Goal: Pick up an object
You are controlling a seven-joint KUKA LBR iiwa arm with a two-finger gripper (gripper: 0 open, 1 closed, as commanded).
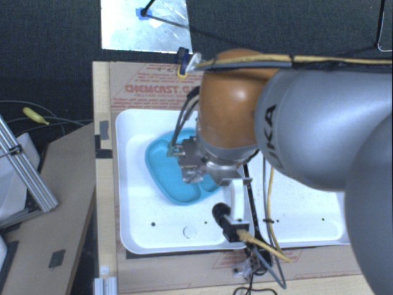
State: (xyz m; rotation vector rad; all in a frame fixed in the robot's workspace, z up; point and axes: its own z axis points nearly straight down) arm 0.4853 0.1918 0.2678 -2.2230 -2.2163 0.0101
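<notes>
My grey arm (319,128) with its orange band (230,103) reaches in from the right and covers much of the middle of the frame. My pincer (193,171) is low over the left white shallow bin (132,165), directly above a flat light-blue plastic object (166,165), maybe a soft lid or dish. This blue object lies in the centre of that bin. Whether my pincer is spread or pressed together, I cannot tell, because my wrist hides it.

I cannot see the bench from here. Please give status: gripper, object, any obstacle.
Gripper low over blue dish in left bin. No hold confirmed. Arm covers right bin; cables hang near the divider.
</notes>
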